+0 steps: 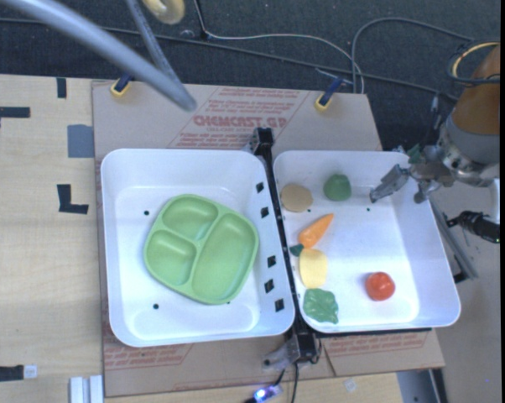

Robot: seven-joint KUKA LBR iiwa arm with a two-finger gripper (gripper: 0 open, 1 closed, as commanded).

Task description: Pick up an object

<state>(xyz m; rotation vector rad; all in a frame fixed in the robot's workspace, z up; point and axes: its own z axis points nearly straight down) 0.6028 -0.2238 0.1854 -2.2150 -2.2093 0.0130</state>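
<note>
Hovering tool (405, 186) over right bin (429, 250) rim, fingers spread, nothing held, arm cut off

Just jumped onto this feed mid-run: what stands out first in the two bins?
The green divided plate lies alone in the left bin, tilted askew. The right bin holds a scatter of toy food: a carrot, a red tomato, a yellow piece, a leafy green piece, a tan round piece and a green ball. The pincer sits over that bin's upper right edge, holding nothing.

Wooden bench (34, 225) against dark carpeted floor (320, 7).
</note>
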